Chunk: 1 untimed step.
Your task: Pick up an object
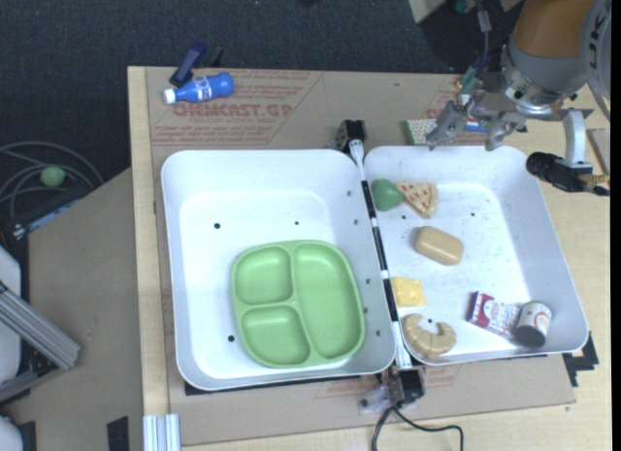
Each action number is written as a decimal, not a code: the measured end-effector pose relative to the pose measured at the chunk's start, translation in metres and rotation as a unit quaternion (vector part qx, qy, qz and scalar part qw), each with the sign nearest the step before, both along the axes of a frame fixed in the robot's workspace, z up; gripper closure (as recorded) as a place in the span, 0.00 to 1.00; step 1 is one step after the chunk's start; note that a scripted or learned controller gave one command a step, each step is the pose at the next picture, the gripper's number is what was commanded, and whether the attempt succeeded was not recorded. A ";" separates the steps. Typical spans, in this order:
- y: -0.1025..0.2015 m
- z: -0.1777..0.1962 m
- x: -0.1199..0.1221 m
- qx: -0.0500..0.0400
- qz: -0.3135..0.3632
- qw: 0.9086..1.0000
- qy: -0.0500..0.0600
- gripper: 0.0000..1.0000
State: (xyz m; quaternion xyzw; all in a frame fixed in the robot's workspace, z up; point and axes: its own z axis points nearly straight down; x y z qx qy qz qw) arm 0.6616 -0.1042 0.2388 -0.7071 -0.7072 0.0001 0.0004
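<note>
Seen from above at a slant: hand hovering over the far rim of the right bin, fingers spread apart, nothing between them.

Candidates for pick-up lying in the right bin: green piece and pizza slice touching at the far left; tan bread roll near the middle; yellow cheese wedge and curved pastry against the near left wall; red packet touching a small can in the near right corner.

Likely trouble: hand well apart from every item, so a straight descent probably meets the bin rim or bare floor. Flat cheese wedge and pizza slice likely to slip under closing fingers. Green piece and pizza slice touching, so one may shove the other. Can lying on its side, apt to roll. Items against the wall leave little finger room.

Left bin holding a green divided plate, toward its near right.

Surface of pale board with red lettering; blue and white bottle at its far left. Dark carpet beyond; coiled cables on the floor at left, metal rail at near left.
</note>
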 end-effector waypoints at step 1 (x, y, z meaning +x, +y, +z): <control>-0.010 -0.092 -0.054 0.000 -0.001 1.000 0.001 0.00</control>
